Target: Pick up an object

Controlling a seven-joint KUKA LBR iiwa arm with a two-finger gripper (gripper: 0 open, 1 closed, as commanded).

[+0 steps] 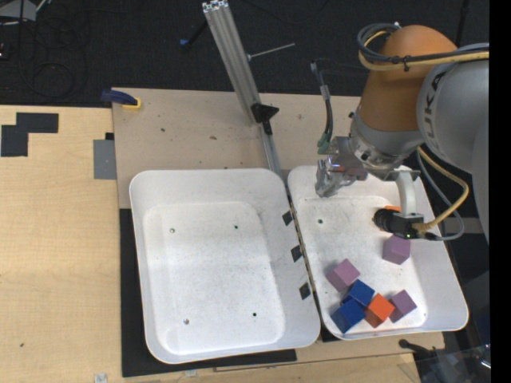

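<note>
Arm over the right bin, blocks untouched.
You see the arm (415,86) poise its gripper (329,180) at the right bin (351,214)'s far end; its jaw state you cannot tell. Purple (345,274), blue (354,303) and orange (379,309) blocks cluster near the front.

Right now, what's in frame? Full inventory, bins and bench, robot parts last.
bins: 2, white, side by side on the bench; left bin, right bin
purple blocks: 3, right bin; one by the right wall, one mid-bin, one at the near right
blue blocks: 2, right bin near edge, touching; and
orange block: 1, right bin, between the blue and purple ones
aluminium bar: 1, silver, slanting over the bench behind the bins
clamp: 1, blue and yellow, bench's far left corner
arm: 1, grey with orange band, from the right
tool: 1, metal, above the right bin's far end; finger state unclear
</note>
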